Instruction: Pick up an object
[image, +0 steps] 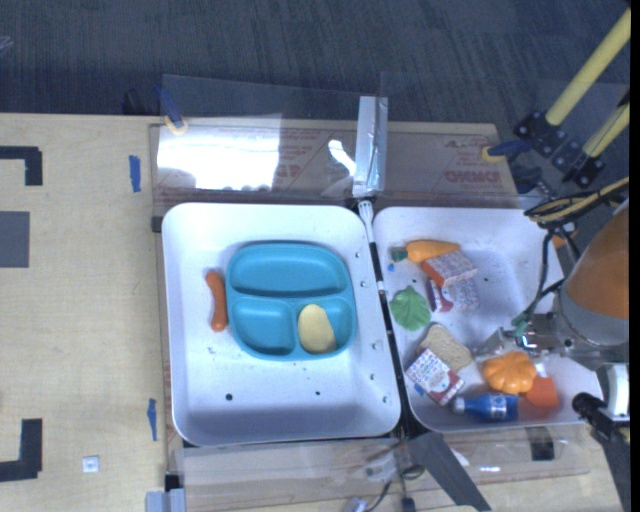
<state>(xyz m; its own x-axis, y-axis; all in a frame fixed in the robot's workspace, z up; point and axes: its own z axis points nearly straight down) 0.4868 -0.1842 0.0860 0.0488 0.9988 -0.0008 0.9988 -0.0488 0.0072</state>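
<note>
Start at the left, where the shallow white plastic left bin (200, 400) holds a glossy turquoise compartment tray (290, 297) near its centre, probably set there as a sorting target. A slim orange sausage-shaped toy (217, 301) lies on the bin floor just beside the tray's nine-o'clock edge, and a smooth pale-yellow egg-shaped toy (316, 328) sits in the tray's compartment at five o'clock. Cross the divider and you reach the white right bin (500, 230), where the pickable things lie heaped loosely, as if tipped in. An orange carrot-like toy (432, 250) lies at eleven o'clock, and a crinkly red-and-white printed packet (452, 277) touches it just below. A soft green leafy lump (410, 308) sits at nine o'clock. A tan cracker-like slab (446, 347) leans on a red-and-white carton (432, 375) towards seven o'clock. At six o'clock a small blue bottle (490, 406) lies flat under a lumpy orange pumpkin-like toy (511, 372). The grey arm's gripper (520, 338) hangs low at four o'clock, just above that orange toy, which looks its likeliest target. You cannot tell whether the pincer is spread or pressed together, and nothing is seen gripped.
</note>
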